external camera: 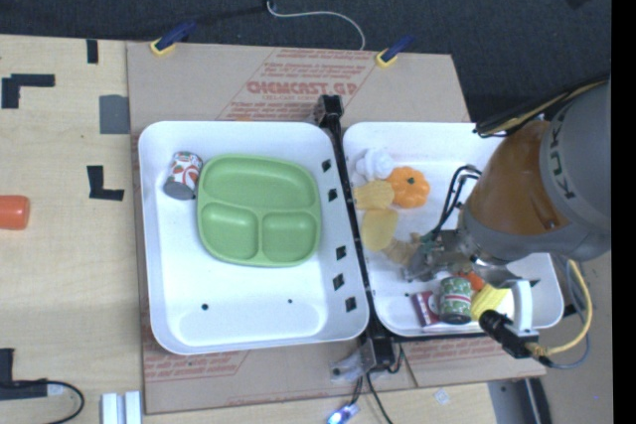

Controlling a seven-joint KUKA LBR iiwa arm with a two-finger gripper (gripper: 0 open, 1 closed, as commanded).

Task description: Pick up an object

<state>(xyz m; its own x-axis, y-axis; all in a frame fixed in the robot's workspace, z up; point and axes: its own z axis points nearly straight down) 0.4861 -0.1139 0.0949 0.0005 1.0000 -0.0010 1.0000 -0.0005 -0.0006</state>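
Green plastic is seen first: a smooth, rounded tray (260, 211) with three compartments lies flat in the left bin (174, 313), and a small can (183, 176) with red and white print rests just beside its upper left corner. The right bin (397, 318) is crowded. A white crumpled lump (376, 162) sits near the top, an orange rounded fruit shape (408, 186) beside it, and two pale yellow translucent pieces (376, 213) are stacked along the divider. Lower down, a small can with a green and red label (456, 298) lies against a dark red packet (425, 309). The grey arm (586, 164) with its orange band (517, 189) is seen low over the right bin, and the end effector (437, 258) is lost in a blur of metal and cable just above the labelled can; whether it is wide or narrow cannot be told. Both bins are carried on a sheet of printed cardboard (298, 84) on the wooden table (60, 243), with yellow and blue clips (171, 38) at the far corners.
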